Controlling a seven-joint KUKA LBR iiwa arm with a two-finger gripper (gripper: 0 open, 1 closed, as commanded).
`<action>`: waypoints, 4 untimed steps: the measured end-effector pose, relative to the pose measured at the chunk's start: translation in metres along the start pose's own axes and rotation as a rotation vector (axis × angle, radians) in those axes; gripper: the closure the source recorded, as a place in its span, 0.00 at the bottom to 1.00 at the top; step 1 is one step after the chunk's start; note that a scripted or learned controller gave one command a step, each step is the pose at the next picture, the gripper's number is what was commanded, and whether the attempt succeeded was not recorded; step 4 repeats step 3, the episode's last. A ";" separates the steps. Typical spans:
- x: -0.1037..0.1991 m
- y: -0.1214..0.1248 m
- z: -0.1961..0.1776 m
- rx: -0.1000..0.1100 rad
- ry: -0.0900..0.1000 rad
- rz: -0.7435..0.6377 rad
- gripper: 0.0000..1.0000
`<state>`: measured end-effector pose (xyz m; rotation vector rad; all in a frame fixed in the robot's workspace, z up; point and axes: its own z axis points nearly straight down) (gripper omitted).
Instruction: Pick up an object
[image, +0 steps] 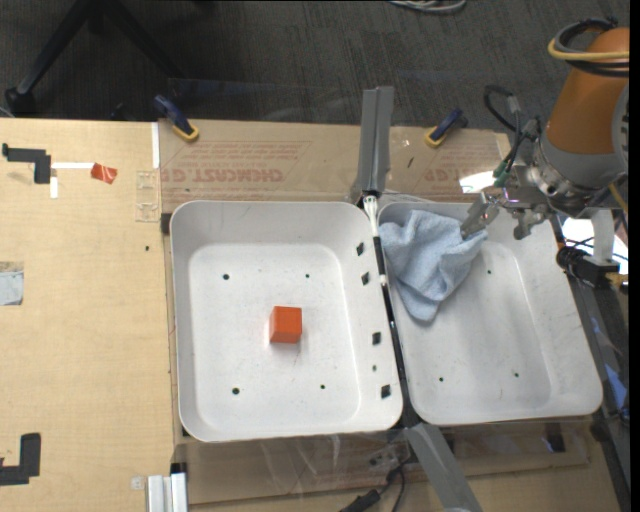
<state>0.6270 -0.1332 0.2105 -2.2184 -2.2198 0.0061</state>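
A light blue cloth (428, 260) lies crumpled in the upper left part of the right bin (520, 390). Its right corner rises to a point against the gripper (498, 224), which hangs over the bin's upper edge below the arm's orange band. Whether the cloth is pinched or only touched there is unclear. A small orange-red cube (286, 325) sits alone near the middle of the left bin (200, 300), far from the gripper.
A grey divider post (376, 140) stands between the bins at the back. Blue and orange clamps (175, 115) (445, 127) hold the cardboard behind the bins. Cables (580, 265) hang by the arm at the right bin's edge.
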 end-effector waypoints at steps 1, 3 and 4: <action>-0.011 -0.005 0.119 -0.006 -0.001 -0.371 0.00; 0.038 0.003 0.018 -0.002 -0.001 -0.254 1.00; 0.038 0.003 0.018 -0.002 -0.001 -0.254 1.00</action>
